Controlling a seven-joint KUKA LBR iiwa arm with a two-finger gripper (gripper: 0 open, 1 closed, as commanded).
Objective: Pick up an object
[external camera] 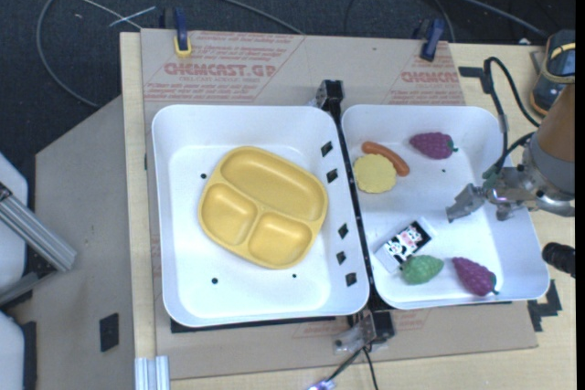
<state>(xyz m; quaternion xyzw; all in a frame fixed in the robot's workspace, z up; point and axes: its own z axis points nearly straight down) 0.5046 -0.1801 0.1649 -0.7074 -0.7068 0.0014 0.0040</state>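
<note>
Approach step, nothing held. Grey 2-finger gripper [477, 199] hangs over right shallow white bin [517, 286], fingers spread, nothing btwn them. Nearest target: purple toy grape bunch [474, 275] at front edge, near green toy [421, 269]. Next: shift fwd, descend, close.

2 bins [174, 196], 1 tray [263, 205], 2 grapes [431, 143], 4 others.

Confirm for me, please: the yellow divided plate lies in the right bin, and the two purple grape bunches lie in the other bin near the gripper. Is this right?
Not quite. The camera view shows the yellow divided plate in the left bin, not the right one. The rest holds: the two purple grape bunches lie in the other bin, the right one, near the gripper.
</note>
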